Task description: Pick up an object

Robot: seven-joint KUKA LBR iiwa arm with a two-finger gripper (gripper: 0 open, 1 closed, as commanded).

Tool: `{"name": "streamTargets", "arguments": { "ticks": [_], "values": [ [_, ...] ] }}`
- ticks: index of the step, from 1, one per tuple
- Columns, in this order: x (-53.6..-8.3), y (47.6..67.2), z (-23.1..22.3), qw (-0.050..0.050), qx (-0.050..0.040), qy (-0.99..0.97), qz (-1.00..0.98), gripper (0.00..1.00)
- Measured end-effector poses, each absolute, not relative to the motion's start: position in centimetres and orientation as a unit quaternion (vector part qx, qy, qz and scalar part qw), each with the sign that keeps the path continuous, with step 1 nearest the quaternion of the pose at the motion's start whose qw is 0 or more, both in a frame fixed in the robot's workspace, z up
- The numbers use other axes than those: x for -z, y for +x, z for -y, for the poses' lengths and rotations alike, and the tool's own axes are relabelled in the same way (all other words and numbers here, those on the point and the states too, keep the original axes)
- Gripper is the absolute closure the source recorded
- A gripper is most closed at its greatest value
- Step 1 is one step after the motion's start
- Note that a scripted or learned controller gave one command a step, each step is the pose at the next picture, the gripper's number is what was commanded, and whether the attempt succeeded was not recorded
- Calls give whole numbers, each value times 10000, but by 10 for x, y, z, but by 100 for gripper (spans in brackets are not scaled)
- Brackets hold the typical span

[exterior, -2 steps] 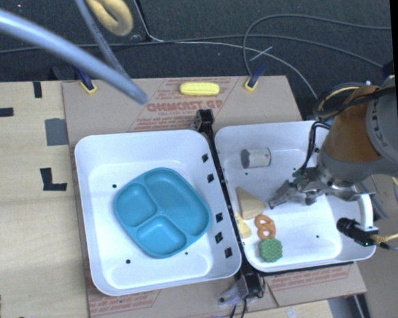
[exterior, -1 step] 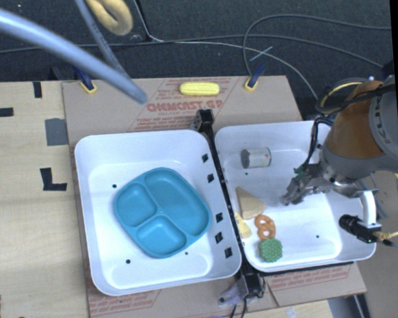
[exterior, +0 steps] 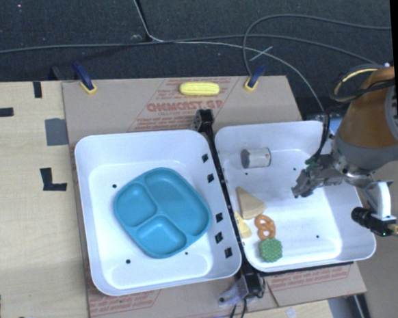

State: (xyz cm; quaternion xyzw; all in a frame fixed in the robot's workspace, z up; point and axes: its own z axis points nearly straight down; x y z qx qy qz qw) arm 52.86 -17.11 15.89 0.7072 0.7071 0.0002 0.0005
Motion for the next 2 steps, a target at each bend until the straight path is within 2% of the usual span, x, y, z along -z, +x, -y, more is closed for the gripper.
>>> {"name": "streamTargets", "arguments": {
  "ticks": [2],
  "values": [
    [-260,544,171,16,-5,7064,-7078,100]
  ]
}}
